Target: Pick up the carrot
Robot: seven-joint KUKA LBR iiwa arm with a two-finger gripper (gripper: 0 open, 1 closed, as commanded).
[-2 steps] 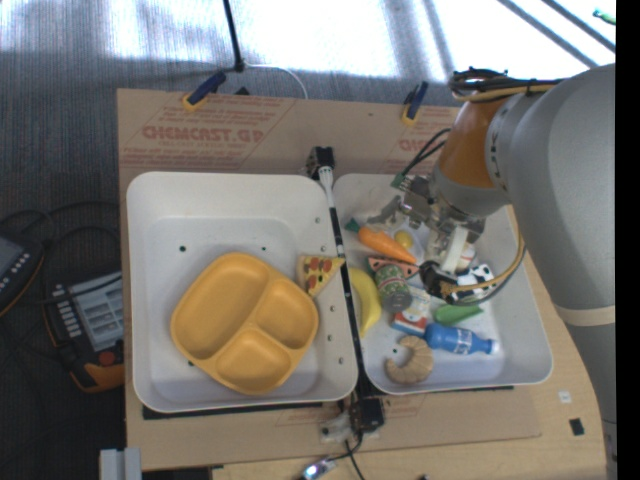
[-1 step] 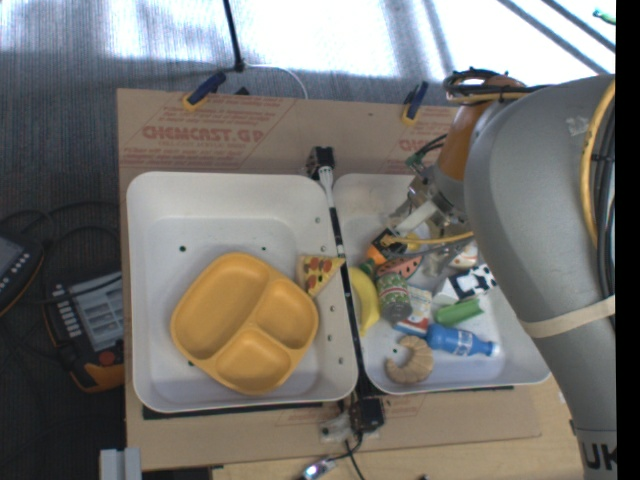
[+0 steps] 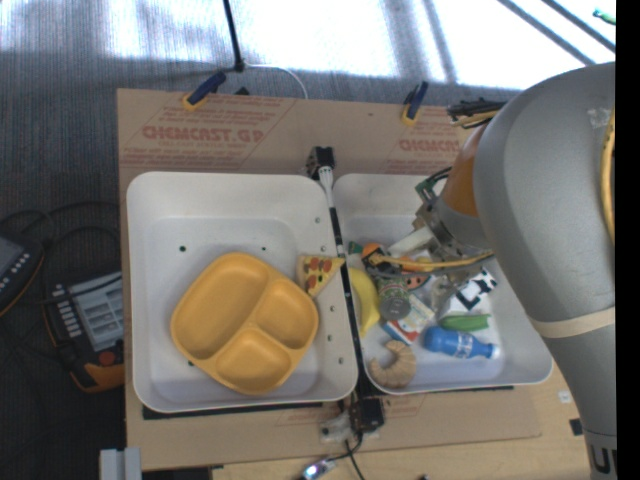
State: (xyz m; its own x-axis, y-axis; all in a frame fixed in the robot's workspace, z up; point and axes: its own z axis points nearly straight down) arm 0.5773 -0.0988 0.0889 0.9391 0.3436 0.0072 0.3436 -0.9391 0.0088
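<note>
Where toys crowd, carrot (image 3: 372,255) untouched.

You see a brown cardboard-covered bench (image 3: 200,133) carrying two shallow white plastic bins side by side, the left bin (image 3: 160,218) touching the right bin (image 3: 375,193).

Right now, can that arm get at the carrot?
Probably yes. The arm already hangs over the right bin, right by the carrot at the bin's left edge, though other toys crowd close around it.
</note>
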